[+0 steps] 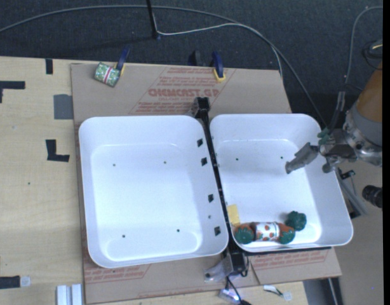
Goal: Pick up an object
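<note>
A cardboard-covered surface point(182, 94) carries two white bins. The end effector point(316, 154) hovers over the right bin point(258, 132), at its right rim, fingers spread wide and holding nothing. A toy point(266, 232) with green ends lies along that bin's near wall.

We see the arm point(366, 107) cut off by the frame's right side, beyond the right bin point(309, 122). Whether the gripper point(309, 154) at that bin's far right rim is parted, we cannot tell. The small things point(268, 232) along its near wall blur together.
</note>
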{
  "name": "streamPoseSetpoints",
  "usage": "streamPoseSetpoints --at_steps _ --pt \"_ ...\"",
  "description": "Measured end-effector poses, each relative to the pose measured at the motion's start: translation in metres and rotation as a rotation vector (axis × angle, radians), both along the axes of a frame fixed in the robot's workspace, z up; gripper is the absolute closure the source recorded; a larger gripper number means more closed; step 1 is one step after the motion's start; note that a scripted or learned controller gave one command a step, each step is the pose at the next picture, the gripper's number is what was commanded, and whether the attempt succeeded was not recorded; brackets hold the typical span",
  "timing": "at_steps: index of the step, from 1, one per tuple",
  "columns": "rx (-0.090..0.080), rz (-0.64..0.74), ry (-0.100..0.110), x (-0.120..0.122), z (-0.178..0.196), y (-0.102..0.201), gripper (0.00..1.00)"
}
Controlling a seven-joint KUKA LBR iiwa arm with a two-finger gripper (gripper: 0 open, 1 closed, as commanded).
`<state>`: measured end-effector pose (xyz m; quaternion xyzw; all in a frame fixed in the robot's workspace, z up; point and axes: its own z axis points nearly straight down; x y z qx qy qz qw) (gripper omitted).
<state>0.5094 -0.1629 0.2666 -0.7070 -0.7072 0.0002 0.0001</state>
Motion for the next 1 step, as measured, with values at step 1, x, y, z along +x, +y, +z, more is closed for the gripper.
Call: streamPoseSetpoints --at_steps 1 --pt "0.002 -0.004 0.010 -0.0038 -0.1126 -0.0473 0.00"
